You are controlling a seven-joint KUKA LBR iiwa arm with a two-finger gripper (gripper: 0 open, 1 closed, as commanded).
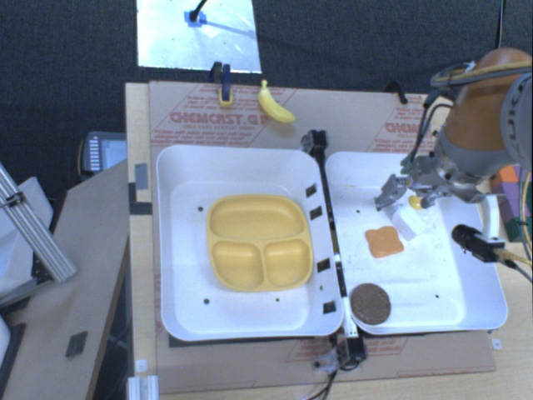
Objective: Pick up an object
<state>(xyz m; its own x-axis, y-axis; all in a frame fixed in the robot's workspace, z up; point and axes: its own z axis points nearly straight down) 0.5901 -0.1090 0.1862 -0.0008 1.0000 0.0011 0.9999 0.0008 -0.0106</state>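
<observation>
A grey and orange KUKA arm holds its two-finger gripper (408, 197) low over the right-hand shallow white plastic bin (433, 294); the slanted view does not settle whether the jaws are open or closed, and nothing can be seen clamped between them. Just in front of the jaws, on the camera's side, lies a small white block (407, 222), pale against the bin floor, and whether it touches the gripper cannot be told. A little further out from the jaws, toward the divider, a flat orange piece (384, 242) shaped like a slice of toast rests on the floor. Well apart from the jaws, by the bin's near corner beside the divider, sits a round brown disc (371, 303) with a rough, dark face. Across the divider, the left-hand shallow white plastic bin (179, 223) holds a smooth yellow plastic plate (256, 242) moulded into three compartments. Beyond both bins, far from the jaws, a yellow toy banana (276, 107) lies on the printed board (350, 111).
</observation>
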